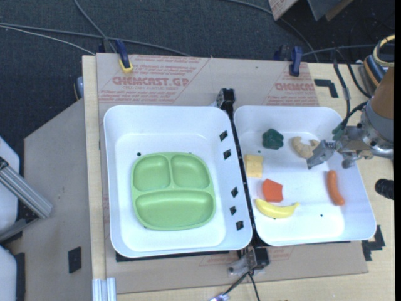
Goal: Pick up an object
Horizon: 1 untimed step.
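Five items in rt bin (351, 227), incl. slim orange sausage (336, 187) just below spread, empty jaws (333, 157).

right bin (351, 227) | near-right floor free | toys crowd left half

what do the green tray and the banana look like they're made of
Green tray: probably moulded plastic, matte with a soft sheen; one even colour, rounded dividers between its three compartments.
Banana: likely toy plastic or rubber; flat uniform yellow, smooth, no browning or skin marks. Too small to tell which.
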Available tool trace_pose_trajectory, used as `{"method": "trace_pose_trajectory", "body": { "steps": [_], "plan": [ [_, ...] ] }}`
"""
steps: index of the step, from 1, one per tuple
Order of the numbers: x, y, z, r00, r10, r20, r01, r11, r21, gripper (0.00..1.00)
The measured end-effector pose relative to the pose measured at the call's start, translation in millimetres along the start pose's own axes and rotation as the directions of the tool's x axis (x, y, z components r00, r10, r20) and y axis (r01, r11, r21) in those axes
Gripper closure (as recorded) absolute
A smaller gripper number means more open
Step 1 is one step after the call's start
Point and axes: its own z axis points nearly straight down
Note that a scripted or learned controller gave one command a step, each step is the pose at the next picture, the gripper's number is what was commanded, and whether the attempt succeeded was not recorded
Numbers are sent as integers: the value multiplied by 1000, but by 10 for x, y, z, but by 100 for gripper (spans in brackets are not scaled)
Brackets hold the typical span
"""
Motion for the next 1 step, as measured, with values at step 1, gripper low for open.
{"method": "trace_pose_trajectory", "body": {
  "steps": [1],
  "plan": [
    [6,25,-61,1000,-4,3,4,1000,-12,0]
  ]
}}
